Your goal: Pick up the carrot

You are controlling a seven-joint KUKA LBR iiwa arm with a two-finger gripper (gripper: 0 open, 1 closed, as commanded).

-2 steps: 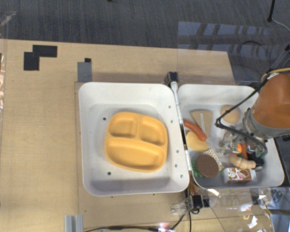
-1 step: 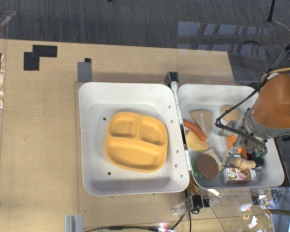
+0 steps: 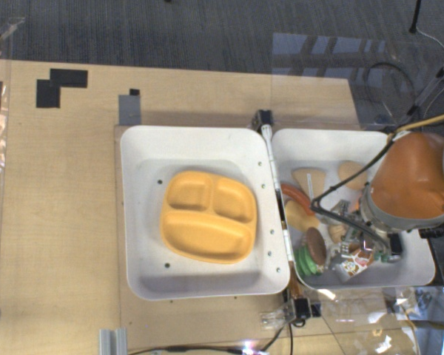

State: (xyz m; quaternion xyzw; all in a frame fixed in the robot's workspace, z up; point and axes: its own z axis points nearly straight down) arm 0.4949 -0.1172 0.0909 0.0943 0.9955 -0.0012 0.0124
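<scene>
Clutter crowding the carrot in the right bin

Carrot (image 3: 293, 194) is lying at the left edge of the right bin (image 3: 422, 272), close against the wall shared with the left bin (image 3: 137, 220), where a yellow divided plate (image 3: 208, 215) is sitting. The arm (image 3: 411, 176) is hanging low over the right bin, and its pincer (image 3: 353, 244) is sitting among small items near a green-rimmed piece (image 3: 309, 256), apart from the carrot; whether it is apart or together I cannot tell. Risk, as I judge it: the pincer is likely closing on a neighbouring item instead, or jamming against the bin wall, since the carrot is leaving little room on its left side.
</scene>
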